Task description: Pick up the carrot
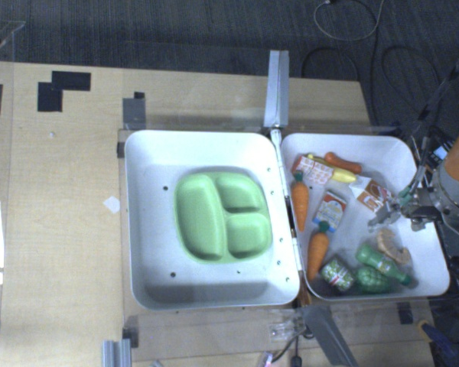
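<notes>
Two carrots lie along the right bin's left wall: one carrot upper, a second carrot toward 6 o'clock of it.

Printed packets sit at 1 o'clock of the upper carrot, their lettering too small to read. The gripper hangs at 3 o'clock, grasping nothing; its finger spread cannot be told. The left bin holds a green divided tray. Pale wooden bench, dark carpet beyond.

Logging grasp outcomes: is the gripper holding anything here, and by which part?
Nothing is held. The gripper sits over the right bin, apart from both carrots.
</notes>
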`<act>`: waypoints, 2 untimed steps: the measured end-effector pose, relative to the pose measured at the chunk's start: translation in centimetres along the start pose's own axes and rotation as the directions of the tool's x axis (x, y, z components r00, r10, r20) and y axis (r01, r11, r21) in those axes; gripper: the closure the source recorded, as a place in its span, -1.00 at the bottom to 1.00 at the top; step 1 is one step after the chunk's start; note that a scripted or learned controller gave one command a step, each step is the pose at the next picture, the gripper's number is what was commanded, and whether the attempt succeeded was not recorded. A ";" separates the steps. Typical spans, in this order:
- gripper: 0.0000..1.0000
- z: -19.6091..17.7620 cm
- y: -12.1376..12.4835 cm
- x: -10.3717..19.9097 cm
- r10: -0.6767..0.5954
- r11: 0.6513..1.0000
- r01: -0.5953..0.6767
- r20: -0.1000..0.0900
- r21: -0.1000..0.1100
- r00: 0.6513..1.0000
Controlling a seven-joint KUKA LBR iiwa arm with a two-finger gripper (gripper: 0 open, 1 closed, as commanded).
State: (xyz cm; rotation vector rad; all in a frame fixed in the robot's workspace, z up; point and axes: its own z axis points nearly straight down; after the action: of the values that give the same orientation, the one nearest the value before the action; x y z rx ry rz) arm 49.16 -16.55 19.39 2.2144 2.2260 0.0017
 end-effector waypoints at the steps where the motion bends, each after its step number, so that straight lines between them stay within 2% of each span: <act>1: 1.00 -1.1 0.2 0.1 -0.004 1.000 0.004 0.001 -0.006 1.000; 2: -1.00 -1.1 0.2 0.1 -0.003 1.000 0.003 0.001 -0.005 1.000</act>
State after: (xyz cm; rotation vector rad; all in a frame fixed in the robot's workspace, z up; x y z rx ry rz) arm 49.38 -16.48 20.50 2.2074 2.2266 0.0067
